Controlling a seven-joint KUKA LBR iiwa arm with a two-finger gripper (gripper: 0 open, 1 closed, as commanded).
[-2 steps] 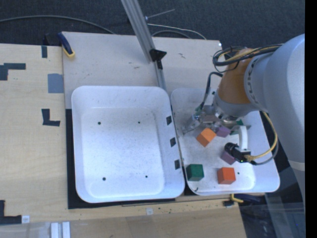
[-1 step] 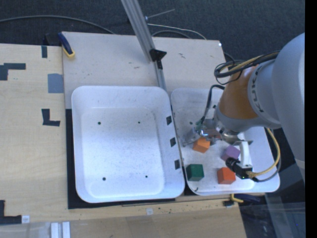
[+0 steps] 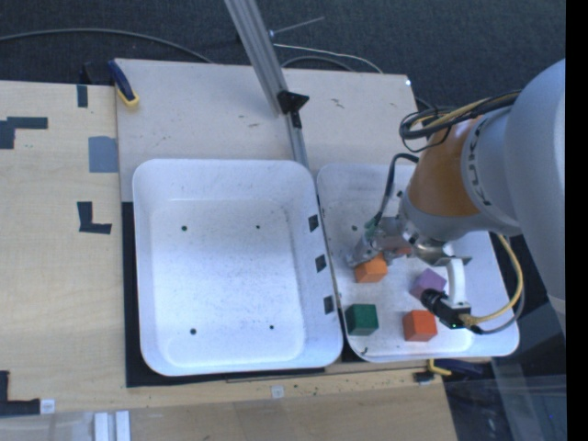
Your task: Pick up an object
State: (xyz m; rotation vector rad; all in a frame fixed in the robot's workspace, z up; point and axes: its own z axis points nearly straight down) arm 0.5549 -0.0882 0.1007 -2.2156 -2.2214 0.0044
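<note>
- Here, arm (image 3: 496, 163): reaches in from the right, wrist bent down over the right bin (image 3: 354, 186).
- Gripper (image 3: 375, 246): low in that bin, touching the orange block (image 3: 370, 269); finger state cannot be told.
- Left bin (image 3: 220, 265): alongside.
- Green block (image 3: 362, 318), second orange block (image 3: 419, 325), purple block (image 3: 428, 282): near, right bin floor.

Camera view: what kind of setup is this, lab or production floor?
Likely a robotics lab bench for pick tests: two white bins on a taped wooden bench, small coloured blocks as test pieces, loose cables and a metal pole.
</note>
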